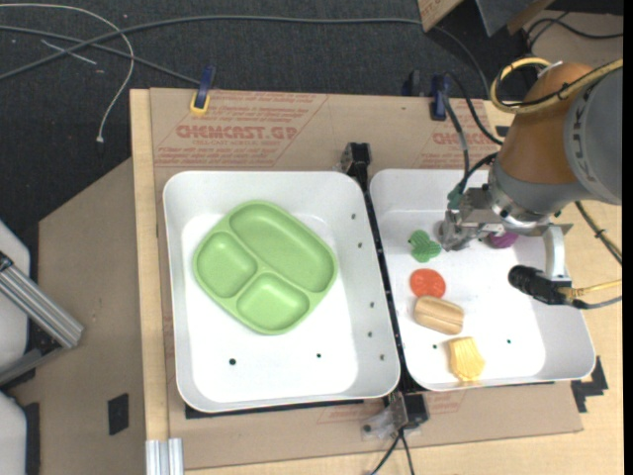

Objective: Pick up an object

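Objects lie in the right bin (554, 359) below my gripper (457, 232): a small green piece (424, 246) just at its eight o'clock, a round red piece (427, 283) at six o'clock of that, a tan roll (437, 315) whose long axis runs from ten o'clock to four o'clock, and a yellow piece (466, 357) lying roughly twelve to six. A purple thing (504, 236) peeks out at three o'clock of my gripper, mostly hidden under my wrist. Whether my gripper is apart or together I cannot tell, and I see nothing between its tips. The left bin (198, 359) holds a green divided plate (264, 265), its long axis running ten to four. Both bins sit on a brown cardboard sheet (297, 127) over the bench, clipped at twelve o'clock by two blue clamps (205, 87); dark carpet (297, 28) with loose cables (89, 43) lies beyond.
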Controlling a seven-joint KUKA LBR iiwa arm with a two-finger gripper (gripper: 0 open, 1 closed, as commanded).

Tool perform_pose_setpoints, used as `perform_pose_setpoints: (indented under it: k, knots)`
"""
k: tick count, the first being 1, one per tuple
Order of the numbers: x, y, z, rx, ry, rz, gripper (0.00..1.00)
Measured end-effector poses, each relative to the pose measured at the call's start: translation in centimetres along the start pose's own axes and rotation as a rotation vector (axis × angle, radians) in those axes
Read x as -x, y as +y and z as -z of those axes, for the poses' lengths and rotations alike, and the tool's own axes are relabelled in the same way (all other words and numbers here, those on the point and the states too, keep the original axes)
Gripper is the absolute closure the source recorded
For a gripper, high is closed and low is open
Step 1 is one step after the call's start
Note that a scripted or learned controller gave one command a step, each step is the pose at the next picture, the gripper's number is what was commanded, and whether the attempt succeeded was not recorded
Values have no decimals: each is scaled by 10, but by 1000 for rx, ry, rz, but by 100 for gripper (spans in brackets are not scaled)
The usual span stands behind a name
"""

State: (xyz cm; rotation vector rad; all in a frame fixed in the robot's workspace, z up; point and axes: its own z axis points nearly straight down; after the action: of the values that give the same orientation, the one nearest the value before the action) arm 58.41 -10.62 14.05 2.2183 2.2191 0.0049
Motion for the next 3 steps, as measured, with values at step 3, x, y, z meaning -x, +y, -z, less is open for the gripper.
perform_pose_setpoints:
  k: [3]
  knots:
    - [-47, 16, 95, -5, 3, 5, 100]
